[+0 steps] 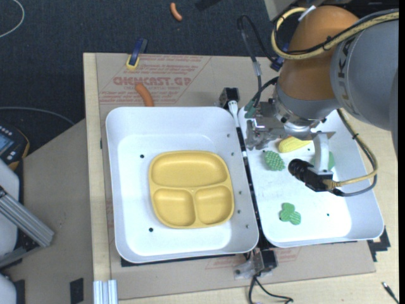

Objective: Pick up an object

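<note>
Two shallow white bins side by side on a board-topped bench. Left bin (126, 138) held a yellow divided tray (190, 187), three compartments, lying flat near the bin's middle.

Right bin (354, 214) held the small items. Green textured piece (274, 161) near the bin's left wall, just below the wrist. Yellow rounded object (292, 145) beside it, to the right, partly tucked under the arm's wrist. Second green piece, lobed like a leaf cluster (290, 215), lay lower in the bin, well apart from the other two and clear of the arm. Sliver of pale green (331, 160) seen at the right of the white finger-like part, too hidden to identify.

Arm reached in from the right, orange band (316, 30) above the grey wrist, wrist low over the upper part of the right bin. Gripper (297, 145) pointed down at the yellow object; whether spread, pressed together or pinching anything: could not tell, wrist body blocked the tips. Black cable fitting (308, 173) hung just below the wrist.

Outside the bins: orange carrot-like piece (145, 94) on the board above the left bin, blue-and-yellow clip (135, 54) at the board's upper edge, small orange item (176, 11) on the dark floor.
</note>
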Robot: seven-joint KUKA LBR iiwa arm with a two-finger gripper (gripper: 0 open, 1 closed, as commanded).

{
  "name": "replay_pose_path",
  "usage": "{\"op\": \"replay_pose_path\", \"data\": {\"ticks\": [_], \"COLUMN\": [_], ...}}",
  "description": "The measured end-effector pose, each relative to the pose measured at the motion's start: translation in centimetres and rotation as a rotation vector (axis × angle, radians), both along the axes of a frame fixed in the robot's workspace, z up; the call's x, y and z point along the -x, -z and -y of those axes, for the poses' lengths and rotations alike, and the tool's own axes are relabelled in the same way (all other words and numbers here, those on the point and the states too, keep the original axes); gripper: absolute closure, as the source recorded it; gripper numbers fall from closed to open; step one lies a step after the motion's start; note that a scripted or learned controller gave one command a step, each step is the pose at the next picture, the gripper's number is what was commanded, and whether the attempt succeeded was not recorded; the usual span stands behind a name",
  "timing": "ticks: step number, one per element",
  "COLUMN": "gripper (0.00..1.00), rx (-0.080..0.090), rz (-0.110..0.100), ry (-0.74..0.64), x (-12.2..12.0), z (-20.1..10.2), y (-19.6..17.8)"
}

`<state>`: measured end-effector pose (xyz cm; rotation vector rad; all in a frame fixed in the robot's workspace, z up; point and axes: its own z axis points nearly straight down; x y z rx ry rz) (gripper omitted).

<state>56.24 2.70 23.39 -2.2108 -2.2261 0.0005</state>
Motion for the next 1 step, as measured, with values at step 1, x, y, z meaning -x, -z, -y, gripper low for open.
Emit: {"op": "replay_pose_path", "data": {"ticks": [1], "gripper": [1.00], "rx": [0.003], "rz": [-0.001], "ry": [0.008], "x": [0.54], "z": [0.68], "y": [1.88]}}
